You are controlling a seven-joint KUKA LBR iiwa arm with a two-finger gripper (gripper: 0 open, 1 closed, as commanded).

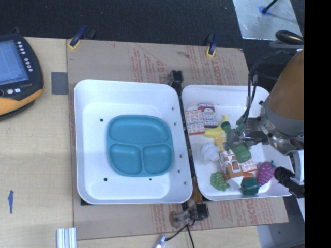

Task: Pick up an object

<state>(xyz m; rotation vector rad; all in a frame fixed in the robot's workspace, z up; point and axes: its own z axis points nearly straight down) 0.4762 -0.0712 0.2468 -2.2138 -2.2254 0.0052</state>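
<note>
While the gripper [239,137] hangs low over the right bin [194,94], its dark metal fingers sit among the toys near the bin's middle, just above a green block [242,153] and beside a yellow toy [216,133]. Whether anything is caught between those fingers cannot be told, nor how far apart they stand; the view is too cluttered there.

Around that spot the bin's contents crowd together. A small red-and-white carton [207,114] and a patterned white packet [194,121] lie toward the far left corner. A white lumpy toy [208,151] rests just left of the gripper. An orange-and-white box [231,163] lies nearer the front, touching a pale card [247,165] beside it. Along the front wall sit a green grape bunch [219,181], a dark green cube [250,186] and a purple grape bunch [265,172].

Reaching in from the right, the arm [288,94] bends down steeply, its orange band [290,89] above the grey wrist, cables looping across it toward the tool.

Left of this, the other white bin [88,94] holds a blue divided tray [140,144], lying flat in its centre. Both bins rest on a sheet of cardboard [155,58] held by clamps at its far edge, and a handheld control pendant [15,71] lies on the bench at far left.
</note>
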